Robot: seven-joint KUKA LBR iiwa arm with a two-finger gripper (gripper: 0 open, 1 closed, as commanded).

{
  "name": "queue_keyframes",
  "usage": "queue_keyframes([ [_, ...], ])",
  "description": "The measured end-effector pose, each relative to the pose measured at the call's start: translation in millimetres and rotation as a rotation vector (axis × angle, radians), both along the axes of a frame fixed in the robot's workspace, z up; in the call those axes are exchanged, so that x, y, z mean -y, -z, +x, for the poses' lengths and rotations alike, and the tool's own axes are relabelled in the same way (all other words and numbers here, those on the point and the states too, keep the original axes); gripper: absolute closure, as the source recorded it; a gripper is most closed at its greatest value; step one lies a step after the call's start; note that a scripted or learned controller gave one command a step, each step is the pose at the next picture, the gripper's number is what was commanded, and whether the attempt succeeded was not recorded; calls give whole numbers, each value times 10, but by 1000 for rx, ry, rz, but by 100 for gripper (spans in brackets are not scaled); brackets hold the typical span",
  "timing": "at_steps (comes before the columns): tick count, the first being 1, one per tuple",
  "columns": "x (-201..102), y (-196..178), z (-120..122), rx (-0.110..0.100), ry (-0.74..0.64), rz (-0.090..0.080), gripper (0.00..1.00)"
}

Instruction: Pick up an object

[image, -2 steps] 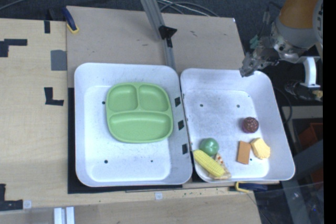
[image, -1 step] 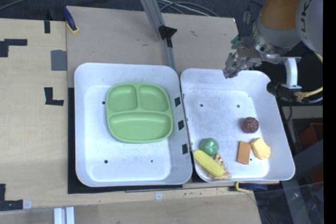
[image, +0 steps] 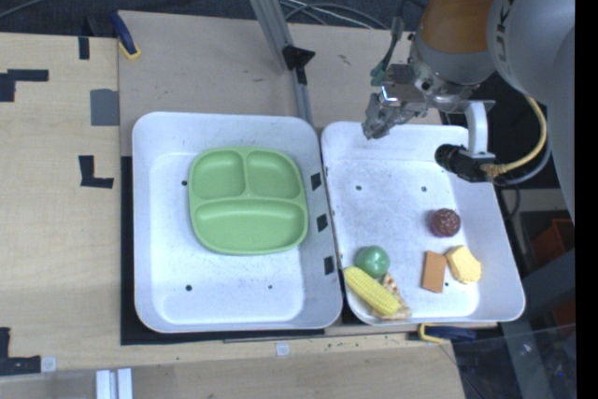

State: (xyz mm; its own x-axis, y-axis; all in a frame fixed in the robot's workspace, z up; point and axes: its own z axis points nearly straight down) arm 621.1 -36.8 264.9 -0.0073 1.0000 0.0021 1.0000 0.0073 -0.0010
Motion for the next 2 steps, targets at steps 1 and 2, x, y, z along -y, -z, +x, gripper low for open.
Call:
queue_keyframes([
  [1, -561, -9, -71, -1, 0, 0, 100],
  [2, -1176, 145, -194, -3, 0, -1, 100],
])
